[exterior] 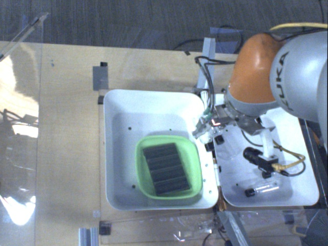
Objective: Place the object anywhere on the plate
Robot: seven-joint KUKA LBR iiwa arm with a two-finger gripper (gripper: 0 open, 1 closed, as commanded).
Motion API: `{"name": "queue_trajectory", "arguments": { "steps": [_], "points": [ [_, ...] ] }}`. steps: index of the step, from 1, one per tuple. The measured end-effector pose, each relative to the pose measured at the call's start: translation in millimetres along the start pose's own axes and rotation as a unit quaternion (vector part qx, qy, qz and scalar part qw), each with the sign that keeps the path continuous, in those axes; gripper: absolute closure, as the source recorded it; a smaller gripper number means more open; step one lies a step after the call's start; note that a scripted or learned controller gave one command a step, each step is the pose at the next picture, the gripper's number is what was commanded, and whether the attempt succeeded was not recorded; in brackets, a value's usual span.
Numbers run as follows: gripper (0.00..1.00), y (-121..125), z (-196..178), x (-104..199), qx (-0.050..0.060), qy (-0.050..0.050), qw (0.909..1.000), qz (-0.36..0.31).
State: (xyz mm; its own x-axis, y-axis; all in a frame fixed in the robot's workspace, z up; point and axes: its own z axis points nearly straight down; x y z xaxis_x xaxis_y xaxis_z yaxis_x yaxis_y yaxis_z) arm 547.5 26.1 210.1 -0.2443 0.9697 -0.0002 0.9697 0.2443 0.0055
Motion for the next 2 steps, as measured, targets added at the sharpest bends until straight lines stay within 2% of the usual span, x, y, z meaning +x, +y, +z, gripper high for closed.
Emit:
{"name": "queue_trajectory", "arguments": {
  "steps": [1,2],
  "points": [
    [1.00,-2.1,25.0,69.7,0.000,0.000,0.9971,-0.076],
    [0.00,-2.0,24.7,69.2,0.000,0.000,0.9971,-0.076]
  ]
}}
